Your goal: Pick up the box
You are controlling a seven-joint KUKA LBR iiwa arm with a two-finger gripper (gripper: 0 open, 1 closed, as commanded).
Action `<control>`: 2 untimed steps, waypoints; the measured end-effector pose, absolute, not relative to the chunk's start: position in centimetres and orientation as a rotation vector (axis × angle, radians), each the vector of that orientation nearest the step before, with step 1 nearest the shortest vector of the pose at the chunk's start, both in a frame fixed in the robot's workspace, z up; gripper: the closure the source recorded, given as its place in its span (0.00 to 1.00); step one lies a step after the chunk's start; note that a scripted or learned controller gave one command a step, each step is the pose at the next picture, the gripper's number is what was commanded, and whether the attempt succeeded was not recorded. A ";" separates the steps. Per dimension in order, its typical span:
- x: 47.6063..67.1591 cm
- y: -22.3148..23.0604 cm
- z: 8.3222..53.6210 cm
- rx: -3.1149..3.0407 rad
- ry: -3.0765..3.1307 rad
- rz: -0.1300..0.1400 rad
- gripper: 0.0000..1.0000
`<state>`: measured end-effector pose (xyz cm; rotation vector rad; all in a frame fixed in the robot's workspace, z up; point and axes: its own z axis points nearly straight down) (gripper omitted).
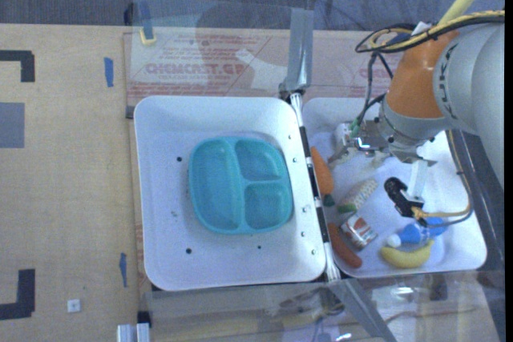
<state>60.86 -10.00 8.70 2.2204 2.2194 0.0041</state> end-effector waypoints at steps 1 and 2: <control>64.6 -9.7 8.6 2.205 2.263 -0.023 0.00; 65.7 -9.8 8.5 2.217 2.288 -0.056 0.00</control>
